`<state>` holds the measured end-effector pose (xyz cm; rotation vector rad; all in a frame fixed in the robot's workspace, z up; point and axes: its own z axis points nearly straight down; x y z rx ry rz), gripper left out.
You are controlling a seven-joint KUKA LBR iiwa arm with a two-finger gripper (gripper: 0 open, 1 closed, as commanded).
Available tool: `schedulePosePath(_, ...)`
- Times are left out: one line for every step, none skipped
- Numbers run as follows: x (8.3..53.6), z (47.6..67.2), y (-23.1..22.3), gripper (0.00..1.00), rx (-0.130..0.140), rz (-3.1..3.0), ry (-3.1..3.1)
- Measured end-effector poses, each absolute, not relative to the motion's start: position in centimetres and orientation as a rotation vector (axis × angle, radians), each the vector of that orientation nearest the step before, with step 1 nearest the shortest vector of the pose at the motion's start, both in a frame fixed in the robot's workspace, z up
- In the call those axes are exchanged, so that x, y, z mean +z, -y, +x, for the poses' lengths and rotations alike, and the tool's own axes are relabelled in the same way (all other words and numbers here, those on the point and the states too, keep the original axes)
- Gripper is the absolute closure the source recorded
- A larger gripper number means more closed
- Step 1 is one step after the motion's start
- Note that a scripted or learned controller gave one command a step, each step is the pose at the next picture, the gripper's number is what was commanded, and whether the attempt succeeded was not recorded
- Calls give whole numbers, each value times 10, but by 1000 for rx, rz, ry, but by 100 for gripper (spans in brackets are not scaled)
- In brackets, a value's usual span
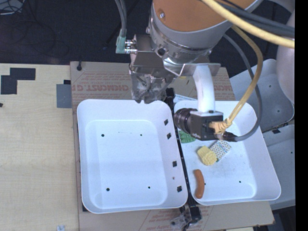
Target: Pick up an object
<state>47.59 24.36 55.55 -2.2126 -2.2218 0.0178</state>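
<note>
The gripper (pixel 150 91) hangs over the far rim of the left bin (pixel 91 177). An orange sausage (pixel 198 183), yellow corn piece (pixel 207 155) and patterned packet (pixel 221 149) lie in the right bin (pixel 260 186).

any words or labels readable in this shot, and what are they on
Red print on the cardboard sheet behind the bins, upside down from this camera: too blurred to read for certain.
More red print on the cardboard's front edge below the left bin: too small to read.
Nothing readable on the bins or the arm.
</note>
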Motion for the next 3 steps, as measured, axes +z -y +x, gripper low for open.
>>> schedulePosePath(555,476,-244,0,19,-2213,2222)
schedulePosePath(565,476,-244,100,24,-2210,2221)
schedulePosePath(564,476,-244,0,25,-2210,2221)
